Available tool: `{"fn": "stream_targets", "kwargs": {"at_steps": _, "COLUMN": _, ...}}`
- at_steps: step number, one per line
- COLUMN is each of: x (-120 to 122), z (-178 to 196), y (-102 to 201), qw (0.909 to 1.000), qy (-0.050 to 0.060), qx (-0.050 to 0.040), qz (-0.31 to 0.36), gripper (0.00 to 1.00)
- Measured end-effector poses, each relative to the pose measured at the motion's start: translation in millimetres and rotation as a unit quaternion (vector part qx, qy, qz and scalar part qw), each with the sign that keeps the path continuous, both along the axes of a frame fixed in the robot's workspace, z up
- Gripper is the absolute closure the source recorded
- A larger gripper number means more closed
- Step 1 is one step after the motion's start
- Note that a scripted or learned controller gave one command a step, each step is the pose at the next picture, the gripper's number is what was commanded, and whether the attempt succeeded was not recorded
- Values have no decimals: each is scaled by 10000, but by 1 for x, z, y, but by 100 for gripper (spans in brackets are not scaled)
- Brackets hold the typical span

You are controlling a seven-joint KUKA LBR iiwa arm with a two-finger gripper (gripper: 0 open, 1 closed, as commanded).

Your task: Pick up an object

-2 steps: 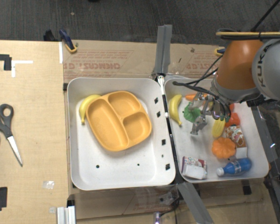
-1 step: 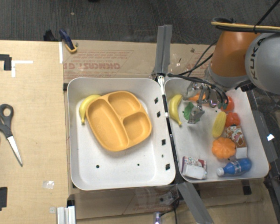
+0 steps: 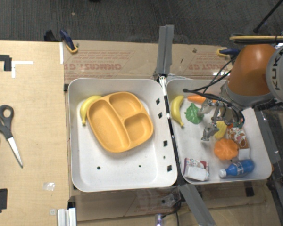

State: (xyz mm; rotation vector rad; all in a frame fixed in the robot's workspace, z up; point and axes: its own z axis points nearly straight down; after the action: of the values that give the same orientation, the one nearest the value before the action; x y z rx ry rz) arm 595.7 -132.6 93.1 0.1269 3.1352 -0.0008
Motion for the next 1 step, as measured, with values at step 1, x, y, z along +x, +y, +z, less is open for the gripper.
{"fn": "stream_targets", "kwargs": {"at_steps": 1, "x": 44, "z": 1, "y": 35, "qw": 9998, "qy": -13, "qx": 2, "qz": 221, "gripper": 0}}
